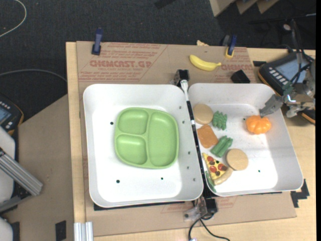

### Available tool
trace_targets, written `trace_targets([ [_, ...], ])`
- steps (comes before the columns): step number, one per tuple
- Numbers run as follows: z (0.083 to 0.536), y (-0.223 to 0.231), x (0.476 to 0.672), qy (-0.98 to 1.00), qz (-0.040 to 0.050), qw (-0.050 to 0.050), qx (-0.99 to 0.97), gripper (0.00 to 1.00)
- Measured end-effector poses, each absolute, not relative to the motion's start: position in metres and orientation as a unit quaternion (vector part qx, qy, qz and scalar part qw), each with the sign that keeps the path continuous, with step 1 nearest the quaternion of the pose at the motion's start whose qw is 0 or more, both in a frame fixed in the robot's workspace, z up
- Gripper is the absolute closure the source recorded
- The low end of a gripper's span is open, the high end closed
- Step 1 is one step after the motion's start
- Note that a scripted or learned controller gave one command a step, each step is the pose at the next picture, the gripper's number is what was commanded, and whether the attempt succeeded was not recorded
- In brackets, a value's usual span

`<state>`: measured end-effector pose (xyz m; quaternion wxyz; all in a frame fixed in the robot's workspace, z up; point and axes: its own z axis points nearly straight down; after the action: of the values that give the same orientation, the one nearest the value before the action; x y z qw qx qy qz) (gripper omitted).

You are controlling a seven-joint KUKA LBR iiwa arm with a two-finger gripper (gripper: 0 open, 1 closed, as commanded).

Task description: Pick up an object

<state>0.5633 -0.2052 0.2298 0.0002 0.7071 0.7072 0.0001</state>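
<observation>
The right bin [273, 172] holds several toy foods. An orange pumpkin [258, 125] lies near its far right. Along its left side are a round tan bun [203, 113], a green leafy piece [219, 119], an orange bread slice [206, 135], green beans [221, 145], a pizza slice [216, 168] and a round tan cookie [236, 159]. My gripper [269, 107] reaches in over the bin's right rim, just above and right of the pumpkin, and nothing is seen in its grasp.
The left bin [100, 149] carries a green divided plate [147, 137]. A yellow banana [204, 63] and a small black block [240, 76] lie on the bench behind the right bin. Blue clamps [97, 41] stand at the back edge.
</observation>
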Motion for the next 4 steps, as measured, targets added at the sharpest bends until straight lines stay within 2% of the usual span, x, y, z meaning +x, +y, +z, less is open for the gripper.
trace_targets([
  [1, 0.079, -0.153, 0.531, 0.708, -0.0006, -0.003, 0.707, 0.0],
  [2, 0.192, -0.063, 0.599, 0.712, 0.0063, 0.006, 0.703, 0.0],
  [3, 0.196, -0.07, 0.594, 0.708, 0.0011, 0.001, 0.707, 1.0],
  [4, 0.256, 0.011, 0.592, 0.71, 0.0038, 0.002, 0.704, 1.0],
])
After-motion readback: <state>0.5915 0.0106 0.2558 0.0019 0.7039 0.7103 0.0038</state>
